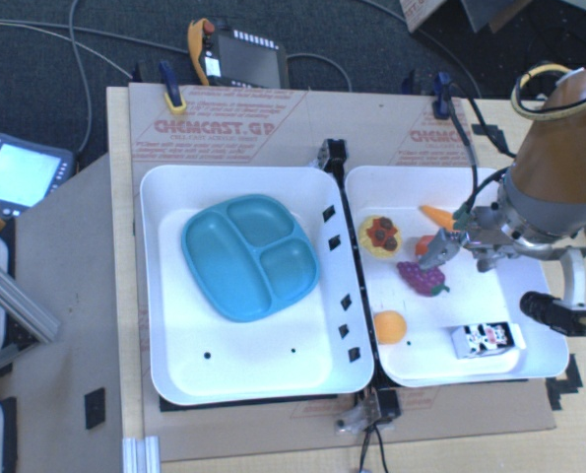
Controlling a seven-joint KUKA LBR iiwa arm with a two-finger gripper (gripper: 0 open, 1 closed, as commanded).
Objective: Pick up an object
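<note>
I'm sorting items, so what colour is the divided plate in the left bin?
Light blue, a turquoise shade. The divided plate shows plainly in the camera view.

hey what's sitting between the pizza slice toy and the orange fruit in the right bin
In the camera view, the purple grapes lie roughly between the pizza toy and the orange, offset a little toward the arm's side; the rest of that stretch is bare white bin floor.

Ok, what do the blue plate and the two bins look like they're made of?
The plate looks like moulded plastic: uniform turquoise, smooth, with soft sheen and rounded dividers between three compartments. The left bin and right bin look like thin formed white plastic, glossy, with rounded corners and rolled rims, though coated metal can't be ruled out.
</note>
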